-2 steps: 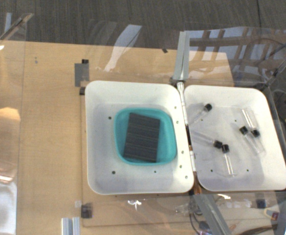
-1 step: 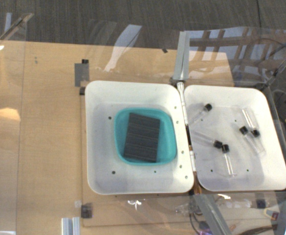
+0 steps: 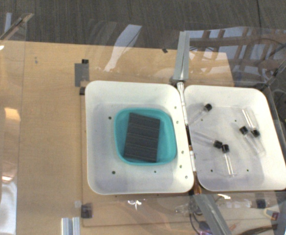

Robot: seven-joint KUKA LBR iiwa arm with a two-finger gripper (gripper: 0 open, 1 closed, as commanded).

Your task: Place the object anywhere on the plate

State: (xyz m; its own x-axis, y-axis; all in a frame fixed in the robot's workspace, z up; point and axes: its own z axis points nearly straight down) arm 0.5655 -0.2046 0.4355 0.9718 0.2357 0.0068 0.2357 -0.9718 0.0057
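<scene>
We see block point(image 3: 142, 137) flat on plate point(image 3: 168, 148), left bin point(image 3: 99, 131) | long axis near-upright | gripper state: cannot tell

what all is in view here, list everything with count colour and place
bins: two, white, side by side on the bench
plate: one, teal, middle of the left bin
block: one, dark grey, ridged, lying on the plate
tubes: about four, clear with black caps, scattered in the right bin
bench: one, light wood, under both bins
</scene>
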